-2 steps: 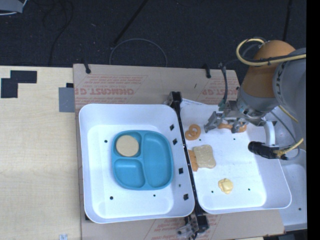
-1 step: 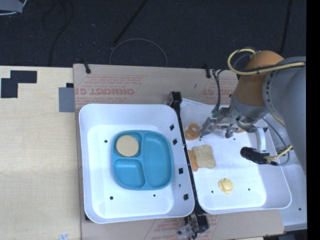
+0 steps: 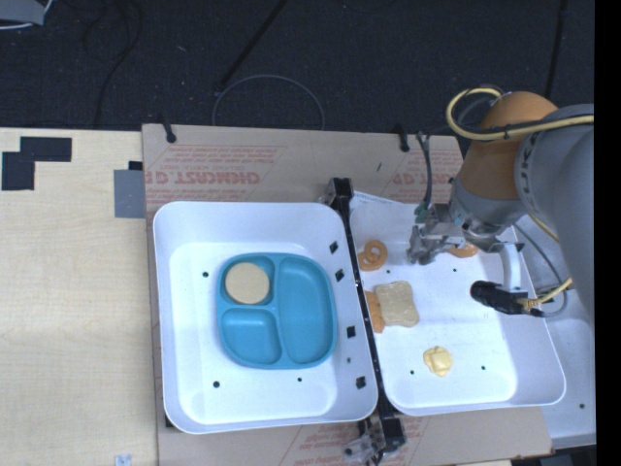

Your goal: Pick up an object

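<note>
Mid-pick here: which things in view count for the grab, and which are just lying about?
In play:
- gripper, over the right bin
- ring-shaped snack
- toast slice
- yellow lump
- orange piece, beside the gripper

Lying about:
- left bin
- blue divided tray
- tan disc, in the tray's upper-left compartment

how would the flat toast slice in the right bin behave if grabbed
The toast slice lies flat in the right bin, so likely little edge to grip. It looks thin and light; a push would probably slide it.
</note>
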Motion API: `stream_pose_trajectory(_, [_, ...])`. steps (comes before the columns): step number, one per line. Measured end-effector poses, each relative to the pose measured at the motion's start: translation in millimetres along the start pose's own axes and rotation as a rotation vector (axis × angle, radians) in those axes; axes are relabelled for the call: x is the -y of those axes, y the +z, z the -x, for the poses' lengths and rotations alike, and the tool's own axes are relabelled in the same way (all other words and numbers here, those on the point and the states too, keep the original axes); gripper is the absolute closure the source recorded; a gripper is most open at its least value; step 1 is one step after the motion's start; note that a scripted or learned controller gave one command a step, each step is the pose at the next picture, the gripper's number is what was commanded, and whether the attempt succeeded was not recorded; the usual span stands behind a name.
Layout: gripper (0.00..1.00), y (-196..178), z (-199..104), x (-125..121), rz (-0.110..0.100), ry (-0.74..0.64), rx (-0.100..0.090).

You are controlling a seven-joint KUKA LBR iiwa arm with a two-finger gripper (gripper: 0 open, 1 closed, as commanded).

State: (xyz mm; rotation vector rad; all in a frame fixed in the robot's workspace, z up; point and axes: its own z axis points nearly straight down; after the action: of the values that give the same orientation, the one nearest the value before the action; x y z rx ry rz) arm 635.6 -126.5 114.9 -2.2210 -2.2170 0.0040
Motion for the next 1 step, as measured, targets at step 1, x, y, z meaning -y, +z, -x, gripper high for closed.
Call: stream_pose_trajectory(1, [1.00,-59.3,7.6,-6.0,0.007,0.001,0.002])
